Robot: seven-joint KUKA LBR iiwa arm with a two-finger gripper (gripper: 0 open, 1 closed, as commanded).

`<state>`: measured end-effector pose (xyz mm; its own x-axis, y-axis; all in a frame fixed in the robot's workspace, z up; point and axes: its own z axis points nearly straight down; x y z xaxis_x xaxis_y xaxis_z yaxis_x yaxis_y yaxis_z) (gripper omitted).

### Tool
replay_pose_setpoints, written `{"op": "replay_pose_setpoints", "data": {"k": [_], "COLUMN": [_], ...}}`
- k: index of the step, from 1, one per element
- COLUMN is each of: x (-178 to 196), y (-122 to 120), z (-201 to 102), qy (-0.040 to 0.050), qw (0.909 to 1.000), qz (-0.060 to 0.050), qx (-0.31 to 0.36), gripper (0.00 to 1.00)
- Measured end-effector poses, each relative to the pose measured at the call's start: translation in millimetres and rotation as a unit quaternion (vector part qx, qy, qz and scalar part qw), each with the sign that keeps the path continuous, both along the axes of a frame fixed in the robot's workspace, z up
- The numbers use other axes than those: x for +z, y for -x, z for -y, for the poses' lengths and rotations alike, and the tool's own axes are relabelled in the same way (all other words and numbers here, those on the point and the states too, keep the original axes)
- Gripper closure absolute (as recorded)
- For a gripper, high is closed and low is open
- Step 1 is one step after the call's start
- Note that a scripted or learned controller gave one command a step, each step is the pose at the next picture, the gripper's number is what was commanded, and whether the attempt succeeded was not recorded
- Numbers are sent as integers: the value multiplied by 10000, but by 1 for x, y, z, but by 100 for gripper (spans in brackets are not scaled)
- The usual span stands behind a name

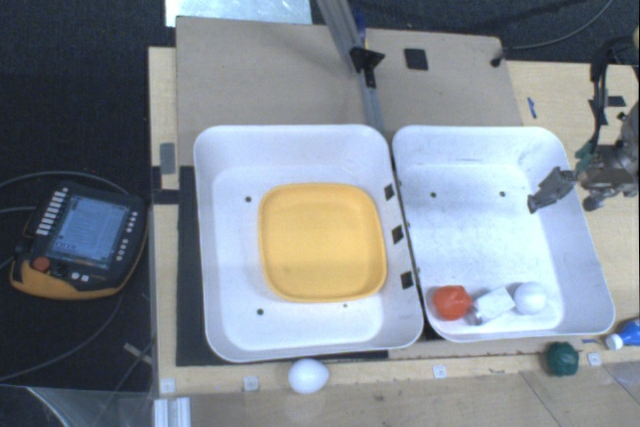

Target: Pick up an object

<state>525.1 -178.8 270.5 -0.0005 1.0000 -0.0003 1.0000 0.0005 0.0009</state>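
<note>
We count two shallow white bins side by side on the desk. The left bin (225, 215) holds one square yellow plate (323, 241) with rounded corners, smooth and glossy, lying flat near its centre. The right bin (470, 215) holds three small things along its near edge: one red rounded object (449, 302), one white oblong piece (492, 305) whose long axis runs roughly along that near edge, tilted slightly, and one white ball (530, 297) touching its right end. On the desk's near edge, outside the bins, lie one white egg-shaped object (308, 376) and one dark green ball (561, 358). One pendant controller (75, 242) sits left of the desk. The gripper (551, 188) hangs over the right bin's right edge; we cannot tell whether its jaws are open or closed.
</note>
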Motion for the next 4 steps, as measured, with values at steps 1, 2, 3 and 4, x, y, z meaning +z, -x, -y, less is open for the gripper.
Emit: {"op": "replay_pose_setpoints", "data": {"k": [1, 2, 3, 4], "x": [-52, -111, -156, -144], "y": [-8, -14, -13, -14], "z": [-6, -2, -10, -10], "qy": [-6, -6, -5, 1], "qw": [10000, 10000, 10000, 10000], "qz": [-21, -25, -15, 3], "qx": [2, -3, 0, -3], "gripper": [0, 0, 0, 100]}}
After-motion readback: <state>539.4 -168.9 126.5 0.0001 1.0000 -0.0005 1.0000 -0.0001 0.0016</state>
